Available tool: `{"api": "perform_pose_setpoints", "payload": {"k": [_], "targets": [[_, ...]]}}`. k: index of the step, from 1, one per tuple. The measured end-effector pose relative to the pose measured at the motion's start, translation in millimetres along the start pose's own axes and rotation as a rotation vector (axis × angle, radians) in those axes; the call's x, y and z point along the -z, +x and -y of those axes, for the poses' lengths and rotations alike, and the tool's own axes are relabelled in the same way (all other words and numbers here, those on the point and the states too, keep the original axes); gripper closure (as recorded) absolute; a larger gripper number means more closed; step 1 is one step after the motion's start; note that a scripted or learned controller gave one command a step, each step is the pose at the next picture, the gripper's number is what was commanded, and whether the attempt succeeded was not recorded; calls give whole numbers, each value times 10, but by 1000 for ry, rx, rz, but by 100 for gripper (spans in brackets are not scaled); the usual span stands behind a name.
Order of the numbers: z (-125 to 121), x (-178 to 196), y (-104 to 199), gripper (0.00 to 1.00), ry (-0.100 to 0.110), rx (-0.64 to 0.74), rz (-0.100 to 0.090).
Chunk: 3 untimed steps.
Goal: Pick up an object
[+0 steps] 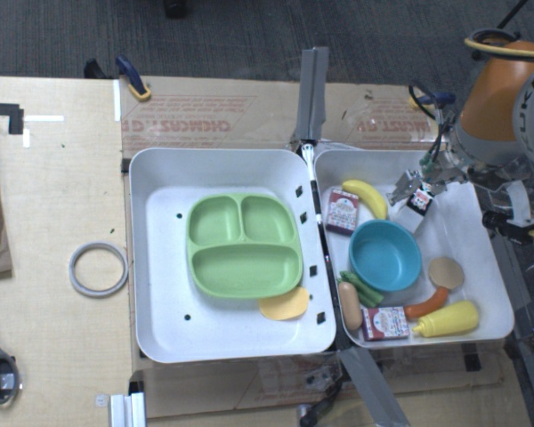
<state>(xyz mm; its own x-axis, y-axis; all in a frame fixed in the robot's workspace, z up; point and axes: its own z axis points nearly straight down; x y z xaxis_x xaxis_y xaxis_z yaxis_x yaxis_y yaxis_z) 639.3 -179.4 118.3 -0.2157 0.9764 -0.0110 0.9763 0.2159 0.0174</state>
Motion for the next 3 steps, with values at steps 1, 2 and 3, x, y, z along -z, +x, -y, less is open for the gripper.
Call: {"api": "perform_pose_setpoints", "payload": {"k": [1,2,3], "targets": [[-107,-105,-119,0,-5,-29,5],[-145,48,-145,100,-19,-29,14],[-140,36,-141,0,-17,-28,12]]}}
